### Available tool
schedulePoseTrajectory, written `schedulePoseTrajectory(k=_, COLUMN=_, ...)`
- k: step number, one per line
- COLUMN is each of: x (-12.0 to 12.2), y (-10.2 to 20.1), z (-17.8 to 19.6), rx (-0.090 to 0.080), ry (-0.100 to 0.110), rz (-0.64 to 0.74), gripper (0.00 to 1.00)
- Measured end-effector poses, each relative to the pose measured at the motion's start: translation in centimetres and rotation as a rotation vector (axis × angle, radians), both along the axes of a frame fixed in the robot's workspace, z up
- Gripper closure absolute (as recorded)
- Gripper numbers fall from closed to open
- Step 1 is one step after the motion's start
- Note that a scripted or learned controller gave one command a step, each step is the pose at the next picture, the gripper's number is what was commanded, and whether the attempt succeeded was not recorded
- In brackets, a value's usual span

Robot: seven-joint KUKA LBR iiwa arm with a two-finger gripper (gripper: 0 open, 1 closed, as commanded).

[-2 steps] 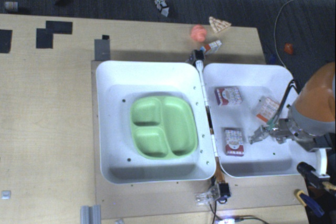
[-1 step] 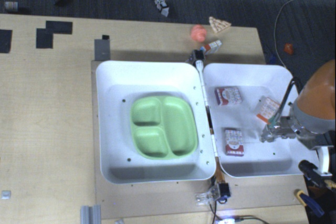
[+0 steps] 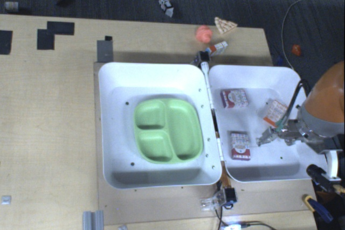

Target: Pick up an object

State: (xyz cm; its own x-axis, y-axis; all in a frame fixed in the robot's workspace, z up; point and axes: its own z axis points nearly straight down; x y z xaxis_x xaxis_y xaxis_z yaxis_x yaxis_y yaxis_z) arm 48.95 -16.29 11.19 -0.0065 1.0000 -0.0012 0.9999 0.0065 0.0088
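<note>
Three small packets lie in the right bin [image 3: 288, 75]. A red and white packet [image 3: 234, 98] is at the back left, an orange and white packet [image 3: 275, 110] is tilted at the back right, and another red and white packet [image 3: 240, 146] is near the front left. My gripper [image 3: 268, 134] hangs low over the bin floor, between the orange packet and the front red packet. It stands open, and nothing is between its fingers.
The left bin [image 3: 108, 116] holds a green compartment tray [image 3: 168, 130]. Behind the bins, a pink ball [image 3: 204, 34], a wedge-shaped toy [image 3: 225, 25] and a small tube [image 3: 218, 48] rest on the bench. Cables and clips lie at the front edge [image 3: 223, 199].
</note>
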Motion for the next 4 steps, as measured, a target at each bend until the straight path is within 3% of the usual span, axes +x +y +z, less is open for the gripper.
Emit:
schedulePoseTrajectory(k=1, x=-0.1, y=4.7, z=-2.5, rx=-0.004, ry=-0.001, rz=-0.005, gripper=0.0)
schedulePoseTrajectory(k=2, x=0.1, y=4.8, z=-1.4, rx=-0.004, ry=-0.006, rz=-0.002, gripper=1.0)
schedulePoseTrajectory(k=3, x=0.1, y=4.8, z=-1.4, rx=-0.004, ry=-0.006, rz=-0.002, gripper=0.0)
schedulePoseTrajectory(k=4, x=0.0, y=6.6, z=-2.2, rx=-0.023, ry=-0.011, rz=-0.017, gripper=0.0)
